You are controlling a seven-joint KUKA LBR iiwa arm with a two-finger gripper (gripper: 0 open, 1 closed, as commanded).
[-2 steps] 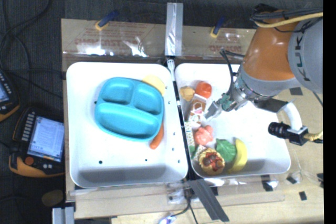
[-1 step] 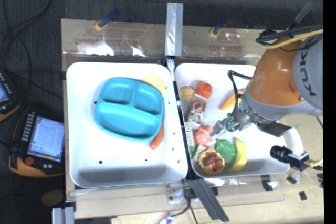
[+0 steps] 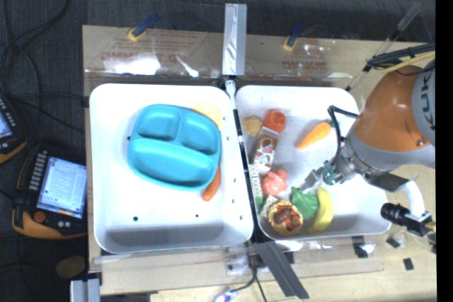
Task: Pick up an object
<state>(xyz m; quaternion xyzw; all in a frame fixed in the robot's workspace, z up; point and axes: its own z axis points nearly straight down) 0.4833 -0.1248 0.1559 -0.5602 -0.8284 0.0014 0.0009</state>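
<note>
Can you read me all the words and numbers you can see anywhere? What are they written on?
"KU", black letters cut off at the picture's edge, on the orange band of the arm.
Reddish print on the clear sheet behind the bins: too faint and blurred to read.
Screen of the handheld device left of the bench: lit, text too small to read.
Small printed box in the right bin: pictures or print, too blurred to read.

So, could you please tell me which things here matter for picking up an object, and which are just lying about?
Part of the job:
- gripper, low in the right bin
- banana and green toy right by it
- carrot, orange cup, pink toy

Just lying about:
- blue divided plate in the left bin
- handheld pendant off the bench
</note>
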